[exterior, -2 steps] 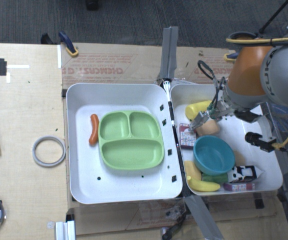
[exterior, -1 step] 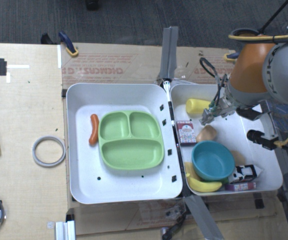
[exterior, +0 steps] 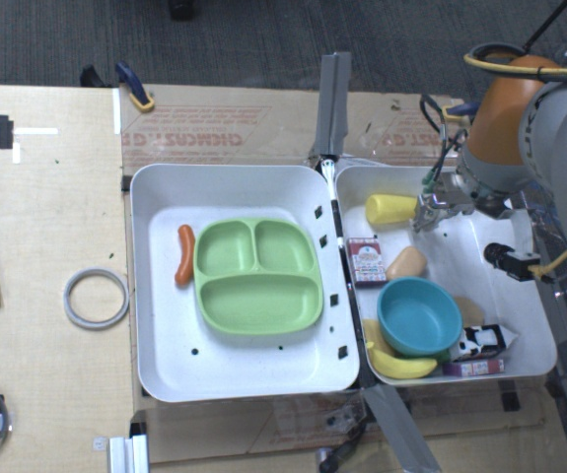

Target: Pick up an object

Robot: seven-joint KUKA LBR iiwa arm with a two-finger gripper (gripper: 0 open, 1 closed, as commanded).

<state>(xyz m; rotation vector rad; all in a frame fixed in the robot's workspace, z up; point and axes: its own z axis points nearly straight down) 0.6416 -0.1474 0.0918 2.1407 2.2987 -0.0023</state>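
Honestly, my hand [exterior: 429, 211] hung low in the right bin [exterior: 530, 363], with the yellow cup [exterior: 389, 209] lying on its side just left of it, long axis pointing at me. Grip state? Couldn't tell.

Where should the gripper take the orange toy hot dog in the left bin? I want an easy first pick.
Grip the orange hot dog across its narrow middle, coming straight down from above. It lies flat on the left bin floor, long axis running away from the camera, with bare floor to its left. The green divided plate sits close on its right, so keep that finger tight in.
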